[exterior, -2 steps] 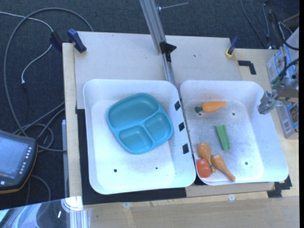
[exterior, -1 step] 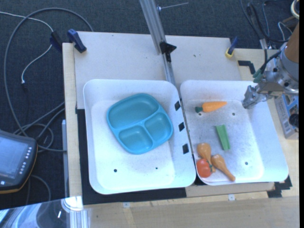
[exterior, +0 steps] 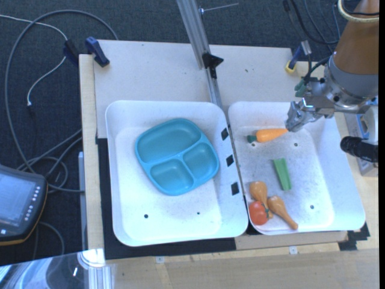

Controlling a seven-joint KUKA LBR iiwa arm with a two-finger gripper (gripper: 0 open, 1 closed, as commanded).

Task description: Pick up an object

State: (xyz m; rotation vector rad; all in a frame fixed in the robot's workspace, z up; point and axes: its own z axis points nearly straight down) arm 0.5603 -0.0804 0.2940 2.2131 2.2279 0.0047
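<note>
In the right bin (exterior: 337, 179) lie an orange carrot (exterior: 269, 135) near the back, a green stick (exterior: 281, 174) in the middle, and a red tomato (exterior: 258, 212) with two tan drumstick-like pieces (exterior: 278, 206) at the front left. My gripper (exterior: 295, 121) hangs at the back of this bin, just right of the carrot's thick end and close above it. Nothing shows between its fingertips.
The left bin (exterior: 123, 179) holds a blue divided plate (exterior: 176, 155). A metal pole (exterior: 195, 23) slants down between the bins. Blue clamps (exterior: 96, 50) grip the bench's back corners. Cables and a black device (exterior: 21, 203) lie off the bench at left.
</note>
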